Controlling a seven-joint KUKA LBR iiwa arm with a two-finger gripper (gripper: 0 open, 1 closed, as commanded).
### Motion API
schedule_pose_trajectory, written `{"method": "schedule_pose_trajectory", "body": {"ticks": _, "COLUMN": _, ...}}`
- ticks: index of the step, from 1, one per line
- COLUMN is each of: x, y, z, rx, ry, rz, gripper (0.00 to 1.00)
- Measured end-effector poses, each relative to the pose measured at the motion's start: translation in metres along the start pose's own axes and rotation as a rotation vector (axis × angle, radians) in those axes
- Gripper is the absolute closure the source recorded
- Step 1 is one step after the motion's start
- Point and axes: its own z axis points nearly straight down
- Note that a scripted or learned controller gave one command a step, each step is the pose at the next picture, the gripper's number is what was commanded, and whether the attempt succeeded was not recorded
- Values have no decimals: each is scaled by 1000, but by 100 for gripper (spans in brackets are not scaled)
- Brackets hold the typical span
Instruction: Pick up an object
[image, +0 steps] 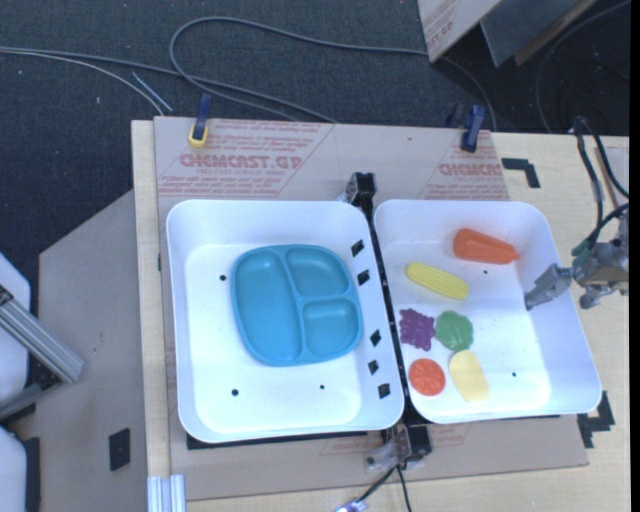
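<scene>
1. Orange, and tapered like a carrot, one toy (485, 246) lies at about one o'clock in the right bin (560, 330); its long axis runs nearly left to right, dipping a little toward the right, with the narrower end at the right.
2. A yellow corn cob (437, 281) lies just below it, near the bin's middle, with its long axis slanting from ten o'clock down to four o'clock.
3. Lower in that bin, a purple grape cluster (416, 328) sits just beside a green piece (454, 329). Below them, an orange-red round piece (427, 376) sits beside a yellow lemon-like piece (468, 376), whose long axis is close to upright in the view.
4. The gripper (545, 288) hovers at the bin's three o'clock rim, well apart from every toy; whether its fingers are apart or together cannot be told, and nothing is seen between them.
5. The left bin (190, 300) holds a blue divided plate (296, 303) with three compartments.
6. The brown board (260, 150) beyond the bins, at twelve o'clock, carries red print reading "CHEMCAST GP"; the smaller lines under it are too fine to read. A blue-and-yellow clamp (201, 125) and a blue clamp (472, 128) grip its far edge.
</scene>
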Motion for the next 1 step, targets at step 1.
{"method": "schedule_pose_trajectory", "body": {"ticks": 1, "x": 0, "y": 3, "z": -5, "rx": -11, "ry": -3, "rz": -3, "gripper": 0}}
